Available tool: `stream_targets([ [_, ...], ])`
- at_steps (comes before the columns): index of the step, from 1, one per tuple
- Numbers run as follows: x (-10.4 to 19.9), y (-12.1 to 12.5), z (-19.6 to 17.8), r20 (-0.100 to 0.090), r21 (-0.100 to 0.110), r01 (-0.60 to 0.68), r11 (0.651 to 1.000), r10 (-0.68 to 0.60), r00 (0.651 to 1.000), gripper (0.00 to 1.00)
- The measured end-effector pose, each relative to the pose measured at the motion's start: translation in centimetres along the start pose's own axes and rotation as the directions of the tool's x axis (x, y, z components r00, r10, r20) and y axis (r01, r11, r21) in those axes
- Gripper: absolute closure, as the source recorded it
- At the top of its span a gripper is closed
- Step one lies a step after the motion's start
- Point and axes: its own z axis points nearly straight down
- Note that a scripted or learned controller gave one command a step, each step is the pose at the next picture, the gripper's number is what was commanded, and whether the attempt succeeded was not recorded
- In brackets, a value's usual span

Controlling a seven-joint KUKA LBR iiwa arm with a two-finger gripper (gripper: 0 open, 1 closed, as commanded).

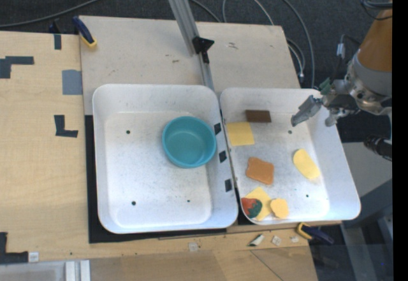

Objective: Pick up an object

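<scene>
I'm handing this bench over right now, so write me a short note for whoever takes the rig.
Tool: open, holding nothing, over the right bin's far right rim.
Right bin holds a brown block, yellow square, orange piece, yellow oval, a small yellow piece and a multicoloured piece.
Left bin holds a teal bowl.
Done: nothing picked up.
Left: descend, grasp one object, lift.

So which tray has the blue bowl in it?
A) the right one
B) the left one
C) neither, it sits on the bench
B: the bowl sits inside the left tray; the right tray holds small flat pieces instead.
</scene>
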Motion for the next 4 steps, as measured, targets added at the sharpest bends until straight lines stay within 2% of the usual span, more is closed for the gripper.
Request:
stream_targets([
  [1, 0.0, 0.0, 0.0, 0.0, 0.0, -0.001, 1.0, 0.001, 1.0, 0.0],
  [4, 0.1, -2.2, 14.5, -0.001, 0.007, -0.002, 1.0, 0.002, 1.0, 0.0],
])
